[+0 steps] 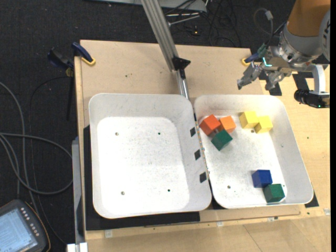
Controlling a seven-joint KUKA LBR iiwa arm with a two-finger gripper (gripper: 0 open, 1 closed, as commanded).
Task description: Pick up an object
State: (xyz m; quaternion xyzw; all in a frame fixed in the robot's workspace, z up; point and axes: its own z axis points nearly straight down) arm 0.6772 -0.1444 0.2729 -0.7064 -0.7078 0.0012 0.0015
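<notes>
Two shallow white bins sit side by side: the left bin [105, 114] and the right bin [294, 156]. Seven blocks lie in the right bin: two orange, one darker [210, 124] and one lighter [228, 123]; two yellow [248, 119] [263, 124]; two green, one near the orange pair [221, 139] and one at the front [274, 192]; and one blue [261, 178].

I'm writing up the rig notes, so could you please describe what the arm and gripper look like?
The arm is grey with a broad orange band above the wrist. The gripper is dark grey metal, with a small teal light at its base and a cable looping beside it.
</notes>
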